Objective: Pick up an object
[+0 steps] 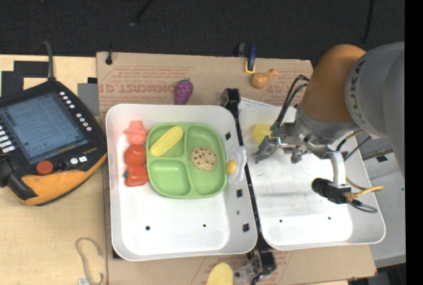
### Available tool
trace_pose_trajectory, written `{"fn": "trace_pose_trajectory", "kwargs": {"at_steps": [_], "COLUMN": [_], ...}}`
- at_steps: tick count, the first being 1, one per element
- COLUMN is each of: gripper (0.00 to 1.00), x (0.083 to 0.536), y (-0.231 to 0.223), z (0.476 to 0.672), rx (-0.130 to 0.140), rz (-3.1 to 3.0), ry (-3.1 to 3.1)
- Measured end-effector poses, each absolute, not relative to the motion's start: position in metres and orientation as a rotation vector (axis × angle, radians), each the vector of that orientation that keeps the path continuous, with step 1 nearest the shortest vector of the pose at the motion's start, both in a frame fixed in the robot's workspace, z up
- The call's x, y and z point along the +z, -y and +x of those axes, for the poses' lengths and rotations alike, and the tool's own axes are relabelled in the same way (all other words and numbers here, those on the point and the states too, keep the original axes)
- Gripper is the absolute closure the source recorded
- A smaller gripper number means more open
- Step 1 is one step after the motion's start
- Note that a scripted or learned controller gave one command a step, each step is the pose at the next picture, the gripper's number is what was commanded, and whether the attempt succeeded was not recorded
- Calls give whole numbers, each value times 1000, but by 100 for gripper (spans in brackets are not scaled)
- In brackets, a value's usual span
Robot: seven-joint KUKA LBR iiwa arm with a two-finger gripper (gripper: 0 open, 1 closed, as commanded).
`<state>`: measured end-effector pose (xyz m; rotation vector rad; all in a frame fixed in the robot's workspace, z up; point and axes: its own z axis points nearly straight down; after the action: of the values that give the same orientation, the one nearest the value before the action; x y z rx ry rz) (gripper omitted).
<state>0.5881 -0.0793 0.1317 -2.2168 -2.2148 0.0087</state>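
The left bin (172,231) holds a green divided plate (173,179) with a yellow corn cob (165,139) and a cookie (203,158) on it. A red and pink toy (135,155) lies beside the plate. A yellow object (262,132) sits in the right bin (310,227) at its far left. My gripper (277,153) hangs over the right bin just right of that yellow object, open, with bare bin floor between its fingers. A small yellow piece (232,167) rests at the rim between the bins.
Purple grapes (184,90) and an orange pear-like toy (263,78) lie on the cardboard behind the bins. A teach pendant (46,138) sits at the left. A black cable end (334,190) hangs over the right bin. Another yellow object (220,273) lies at the front edge.
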Motion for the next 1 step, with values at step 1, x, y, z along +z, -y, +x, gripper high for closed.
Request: {"fn": "trace_pose_trajectory", "kwargs": {"at_steps": [1], "gripper": [0], "x": [86], "y": [79], "z": [588], "rx": [5], "rz": [-2225], "ry": [2219]}}
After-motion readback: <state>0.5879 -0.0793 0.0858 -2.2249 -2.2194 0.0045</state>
